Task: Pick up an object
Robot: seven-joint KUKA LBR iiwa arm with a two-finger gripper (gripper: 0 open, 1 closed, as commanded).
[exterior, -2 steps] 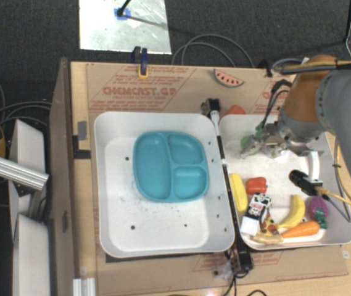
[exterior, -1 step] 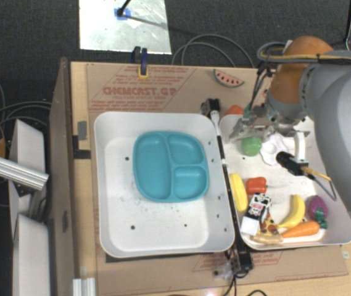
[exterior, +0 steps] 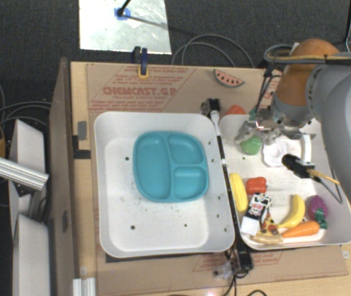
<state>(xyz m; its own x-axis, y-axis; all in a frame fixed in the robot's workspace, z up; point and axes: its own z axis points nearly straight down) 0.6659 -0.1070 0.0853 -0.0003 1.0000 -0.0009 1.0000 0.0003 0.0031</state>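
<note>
Fingers cannot be read here, apart or together: the gripper (exterior: 263, 130) hangs low over the right bin (exterior: 342, 227), just beside a green toy (exterior: 250, 145), likely its target. Banana (exterior: 295, 211), carrot (exterior: 300, 230) and other toys crowd that bin. Beside it, a teal plate (exterior: 169, 166) sits in the left bin (exterior: 113, 227), on a cardboard-covered tabletop (exterior: 139, 90).

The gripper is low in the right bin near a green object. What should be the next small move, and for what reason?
Probably a short, careful descent onto the green object, then closing. The gripper hangs just above it at the far end of the right bin, and nothing shows between its fingers. A white object lies close beside, so a sideways shift looks riskier than going straight down.
</note>
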